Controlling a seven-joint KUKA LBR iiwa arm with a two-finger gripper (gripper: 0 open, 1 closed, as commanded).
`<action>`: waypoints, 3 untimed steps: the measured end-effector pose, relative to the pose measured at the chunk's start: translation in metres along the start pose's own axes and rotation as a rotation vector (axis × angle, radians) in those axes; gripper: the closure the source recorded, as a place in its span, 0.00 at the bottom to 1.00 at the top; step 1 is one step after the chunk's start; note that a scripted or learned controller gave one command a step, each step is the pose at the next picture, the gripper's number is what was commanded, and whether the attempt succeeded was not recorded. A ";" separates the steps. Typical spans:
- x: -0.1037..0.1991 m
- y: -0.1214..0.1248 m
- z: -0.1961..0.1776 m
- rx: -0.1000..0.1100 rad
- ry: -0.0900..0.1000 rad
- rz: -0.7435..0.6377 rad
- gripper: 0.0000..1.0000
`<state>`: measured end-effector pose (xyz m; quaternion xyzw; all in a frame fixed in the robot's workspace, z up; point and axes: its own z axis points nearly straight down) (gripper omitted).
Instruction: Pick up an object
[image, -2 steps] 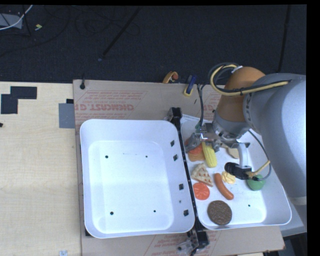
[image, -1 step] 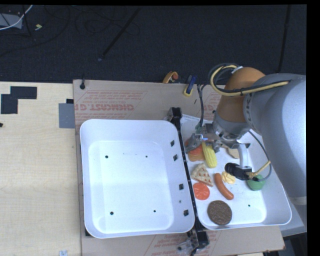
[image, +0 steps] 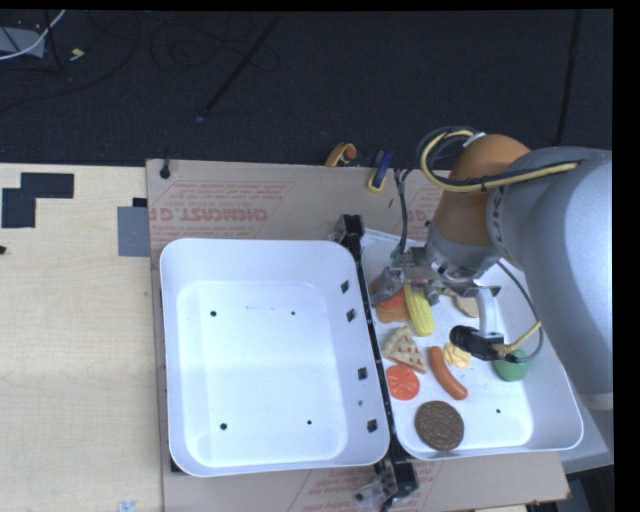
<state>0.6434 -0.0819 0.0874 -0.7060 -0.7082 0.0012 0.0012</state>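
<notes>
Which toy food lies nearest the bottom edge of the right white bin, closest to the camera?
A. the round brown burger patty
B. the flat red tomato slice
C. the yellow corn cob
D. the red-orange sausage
A. The round brown burger patty sits lowest in the right white bin, below the flat red tomato slice, the red-orange sausage and the yellow corn cob.

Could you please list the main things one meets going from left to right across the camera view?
Left white bin → tomato slice → brown patty → green object.
</notes>
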 end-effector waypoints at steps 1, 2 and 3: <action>-0.035 -0.016 0.000 0.001 0.000 0.004 0.00; -0.035 -0.017 -0.009 0.003 0.001 0.003 1.00; 0.051 -0.010 -0.100 0.001 0.001 0.004 1.00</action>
